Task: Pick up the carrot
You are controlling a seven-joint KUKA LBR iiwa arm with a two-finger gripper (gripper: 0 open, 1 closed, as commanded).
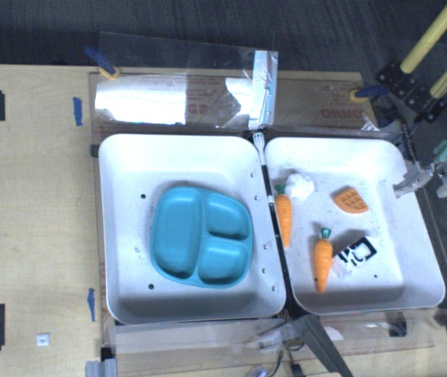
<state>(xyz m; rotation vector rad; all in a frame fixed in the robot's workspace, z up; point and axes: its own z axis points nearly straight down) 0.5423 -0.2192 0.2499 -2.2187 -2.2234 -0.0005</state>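
- Two white bins sat side by side on the bench. The left bin (121, 210) held a blue plate (202, 235) with three parts in it.
- The right bin (380, 159) held the small things.
- One carrot (323, 262) lay near the middle of the right bin. Its green top pointed to the far side and its thin tip pointed to the near side.
- A second carrot (284, 218) lay along the left wall of the right bin, close to the edge where the two bins met.
- A white crumpled lump (299, 186) sat just beside the top of that second carrot. It may have been paper or cloth; it was too blurry to be sure.
- A small orange waffle-like piece (350, 200) lay farther right, apart from both carrots.
- A black and white thing (356, 252) lay just beside the middle carrot, on its right.
- The gripper (426, 177) hung over the right rim of the right bin, well apart from both carrots. It was small and dim at the edge, so whether it was open or closed could not be told.
- Nothing showed between its tips.
- A yellow pole (437, 28) leaned in the far right corner.
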